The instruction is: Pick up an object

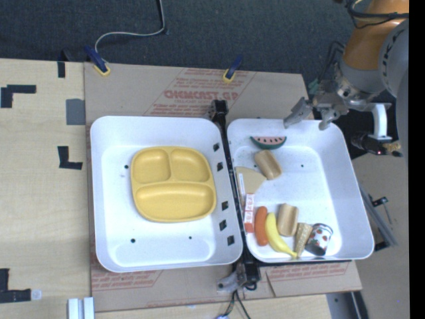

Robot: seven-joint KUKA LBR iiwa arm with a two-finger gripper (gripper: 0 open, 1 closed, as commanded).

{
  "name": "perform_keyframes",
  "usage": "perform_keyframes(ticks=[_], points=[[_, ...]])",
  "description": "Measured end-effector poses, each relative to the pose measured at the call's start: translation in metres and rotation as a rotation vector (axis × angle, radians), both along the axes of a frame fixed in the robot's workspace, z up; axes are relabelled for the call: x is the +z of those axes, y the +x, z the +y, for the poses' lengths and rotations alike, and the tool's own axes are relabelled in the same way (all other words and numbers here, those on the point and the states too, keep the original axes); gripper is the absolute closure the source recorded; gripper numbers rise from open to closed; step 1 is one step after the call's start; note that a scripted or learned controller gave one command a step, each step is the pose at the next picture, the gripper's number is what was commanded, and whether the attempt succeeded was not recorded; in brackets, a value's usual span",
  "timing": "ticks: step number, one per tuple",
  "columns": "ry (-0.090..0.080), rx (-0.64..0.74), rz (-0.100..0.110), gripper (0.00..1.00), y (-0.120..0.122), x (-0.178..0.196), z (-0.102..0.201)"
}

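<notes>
The right bin (345, 171) holds toy food: a watermelon slice (267, 140), a tan bread roll (267, 164), a pale cheese wedge (248, 178), a red sausage (261, 217), a banana (279, 236), a tan piece (287, 218), a cone (302, 238) and a dark round item (319, 239). My gripper (310, 114) hangs over the bin's far rim, right of the watermelon slice and above it. Its two fingers are spread apart, with nothing between them.
The left bin (106, 178) carries a yellow divided plate (174, 183). Black clips (219, 111) join the two bins along the middle. Both bins rest on cardboard (192, 92), held by blue-and-yellow clamps at the back. A cable runs across the dark floor behind.
</notes>
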State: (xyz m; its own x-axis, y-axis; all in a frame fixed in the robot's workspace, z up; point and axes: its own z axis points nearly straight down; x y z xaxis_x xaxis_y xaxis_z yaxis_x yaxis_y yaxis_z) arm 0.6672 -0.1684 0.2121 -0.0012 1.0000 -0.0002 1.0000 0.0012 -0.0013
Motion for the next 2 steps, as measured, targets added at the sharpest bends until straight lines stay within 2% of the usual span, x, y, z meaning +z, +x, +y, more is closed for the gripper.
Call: perform_keyframes(ticks=[1, 2], points=[[-0.002, 0.000, 0.002, 0.00, 0.001, -0.116, -0.029], [0.000, 0.002, -0.003, 0.00, 0.002, -0.126, 0.047]])
